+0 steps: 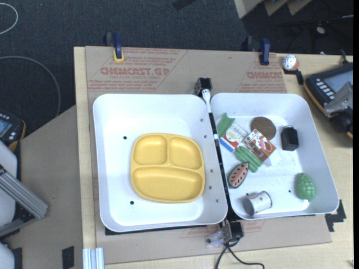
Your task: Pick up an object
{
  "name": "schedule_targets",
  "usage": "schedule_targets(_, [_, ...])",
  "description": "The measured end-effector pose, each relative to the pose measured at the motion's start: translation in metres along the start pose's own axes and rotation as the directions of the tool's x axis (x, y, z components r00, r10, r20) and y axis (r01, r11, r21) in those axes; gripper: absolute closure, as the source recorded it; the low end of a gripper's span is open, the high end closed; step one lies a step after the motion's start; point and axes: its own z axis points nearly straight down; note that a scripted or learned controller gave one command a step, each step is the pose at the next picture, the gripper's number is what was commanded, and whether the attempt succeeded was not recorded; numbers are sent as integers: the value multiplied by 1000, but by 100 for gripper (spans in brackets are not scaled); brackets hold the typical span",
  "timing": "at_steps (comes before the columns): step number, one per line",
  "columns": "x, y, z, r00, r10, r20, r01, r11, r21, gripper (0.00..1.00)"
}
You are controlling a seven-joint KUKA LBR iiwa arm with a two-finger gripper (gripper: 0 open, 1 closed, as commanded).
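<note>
Sitting side by side on a brown board [168,66] are two white bins. The left bin [112,150] contains one yellow divided plate [167,167] with three compartments. The right bin [314,144] contains a brown disc [263,128], a black block [289,138], printed packets [249,144], a green bumpy object [305,186], a leaf-shaped item [238,174] and a grey cup [257,202] on its side at the near edge. Red lettering on the board reads "CHEMCAST". Packet print is illegible.
</note>
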Motion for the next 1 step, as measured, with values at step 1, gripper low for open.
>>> schedule_targets(1, [1, 1, -1, 1000, -1, -2, 1, 1000, 14, 100])
